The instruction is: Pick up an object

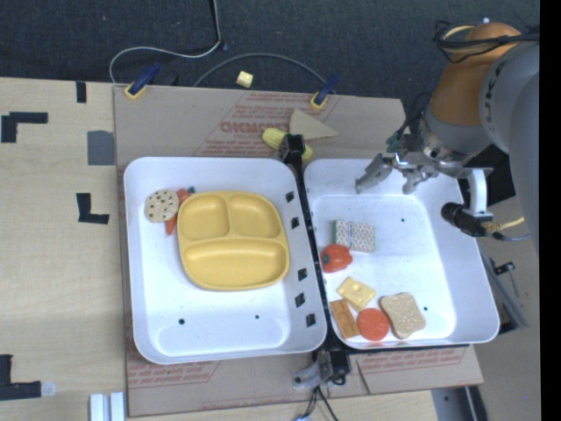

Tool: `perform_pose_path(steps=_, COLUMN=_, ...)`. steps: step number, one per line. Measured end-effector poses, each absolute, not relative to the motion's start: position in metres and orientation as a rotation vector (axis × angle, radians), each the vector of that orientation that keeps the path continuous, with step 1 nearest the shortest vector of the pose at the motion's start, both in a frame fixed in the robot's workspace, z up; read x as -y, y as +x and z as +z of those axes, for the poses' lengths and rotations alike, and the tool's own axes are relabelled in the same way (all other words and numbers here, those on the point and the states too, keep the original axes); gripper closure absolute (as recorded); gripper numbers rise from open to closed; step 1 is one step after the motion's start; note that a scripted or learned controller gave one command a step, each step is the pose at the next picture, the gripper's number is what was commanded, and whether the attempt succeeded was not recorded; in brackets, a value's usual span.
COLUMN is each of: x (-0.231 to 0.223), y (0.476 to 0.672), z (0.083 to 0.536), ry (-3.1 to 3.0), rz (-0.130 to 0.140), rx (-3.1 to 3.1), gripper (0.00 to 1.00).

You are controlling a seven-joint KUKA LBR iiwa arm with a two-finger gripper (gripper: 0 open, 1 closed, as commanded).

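Our gripper (pixel 392 175) hangs over the right bin's (pixel 456 261) far edge, fingers spread with nothing between them.

Below the fingers and toward the near rim, we see the patterned packet (pixel 354 234), red tomato (pixel 336 257), cheese piece (pixel 356 291) and toast slice (pixel 402 313), all well apart from the fingertips.

A robot lab, this: a wooden worktop (pixel 53 261) marked with black tape, cardboard sheet (pixel 263 121) clamped down under two white bins (pixel 140 235), loose cables (pixel 210 24) trailing at the far edge, and plastic toy food (pixel 368 305) laid out as test pieces.
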State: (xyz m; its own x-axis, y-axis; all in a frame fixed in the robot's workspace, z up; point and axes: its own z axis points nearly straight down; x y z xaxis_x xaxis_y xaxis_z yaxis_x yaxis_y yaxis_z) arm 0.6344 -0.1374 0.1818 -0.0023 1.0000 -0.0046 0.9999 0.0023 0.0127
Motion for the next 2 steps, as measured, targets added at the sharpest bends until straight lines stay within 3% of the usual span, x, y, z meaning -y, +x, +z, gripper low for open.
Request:
perform_pose_path(steps=1, x=0.095, y=0.586, z=0.121, ry=2.225, rz=-0.007, rx=-2.229, gripper=0.0)
perform_pose_path(steps=2, x=0.101, y=0.569, z=0.092, ry=2.201, rz=0.018, rx=-2.203, gripper=0.0)
